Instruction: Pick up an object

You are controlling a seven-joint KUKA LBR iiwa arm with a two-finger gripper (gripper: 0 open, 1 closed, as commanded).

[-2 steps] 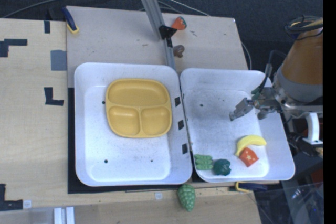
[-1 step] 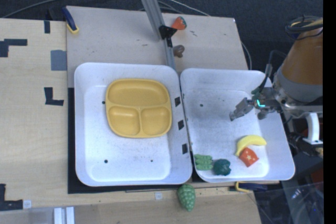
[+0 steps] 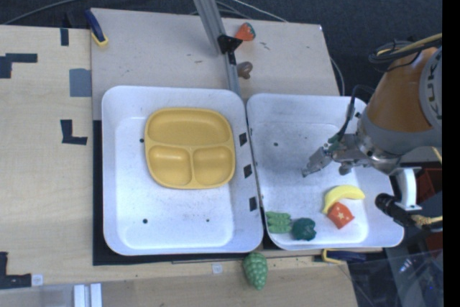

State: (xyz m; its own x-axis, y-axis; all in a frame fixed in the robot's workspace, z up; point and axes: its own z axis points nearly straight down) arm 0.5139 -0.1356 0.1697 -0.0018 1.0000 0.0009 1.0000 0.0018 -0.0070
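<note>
In the right bin [image 3: 287,118] lie a yellow banana [image 3: 343,193], a red block [image 3: 341,216] just below it, and two green pieces [image 3: 291,225] near the front rim. My gripper [image 3: 314,165] hangs over the middle of this bin, left of and a little above the banana. Its grey fingers point down and to the left, with nothing visible between them.
The left bin [image 3: 122,226] bears a yellow divided plate [image 3: 190,147]. A green bumpy toy [image 3: 254,269] lies on the bench in front of the bins. A metal pole [image 3: 208,3] rises behind them, with a small orange item [image 3: 246,31] beside it.
</note>
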